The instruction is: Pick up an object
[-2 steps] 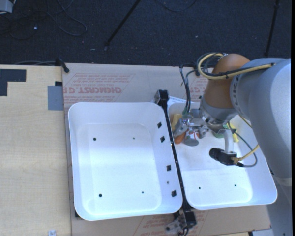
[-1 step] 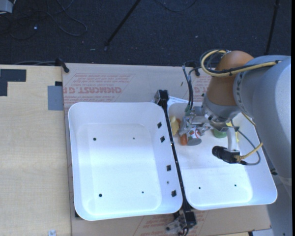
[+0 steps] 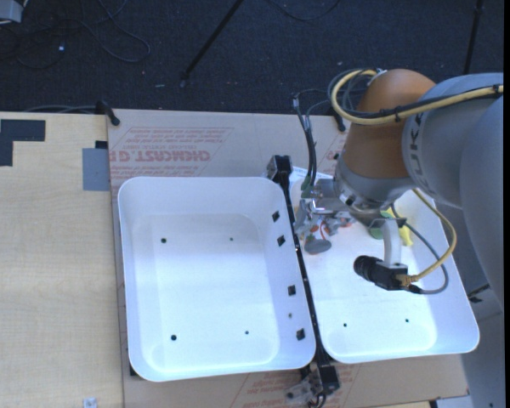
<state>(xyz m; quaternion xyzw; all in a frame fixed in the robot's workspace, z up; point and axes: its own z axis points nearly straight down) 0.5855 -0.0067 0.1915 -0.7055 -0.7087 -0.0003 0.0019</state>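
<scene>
Left bin (image 3: 204,287) open; right bin (image 3: 382,334) near end free; arm (image 3: 382,134), perhaps clutter (image 3: 316,246), beyond.

Left bin (image 3: 204,287): is looking like white plastic, smooth, its walls catching a soft sheen.
Right bin (image 3: 374,338): is showing the same smooth white plastic, slightly glossy at the rim.
Bench top (image 3: 42,270): is reading as pale wood, faint grain, matt.
Cardboard sheet (image 3: 170,147): is showing matt brown with red print, upper middle of the frame.
Orange band (image 3: 382,134): is shining, smooth and glossy, with a bright highlight.
Arm shell (image 3: 472,151): is appearing smooth grey with a satin finish.
Floor (image 3: 153,41): is looking dark and rough, carpet-like, along the top.
Small grey item (image 3: 316,246): is looking matt; its material cannot be told.
</scene>
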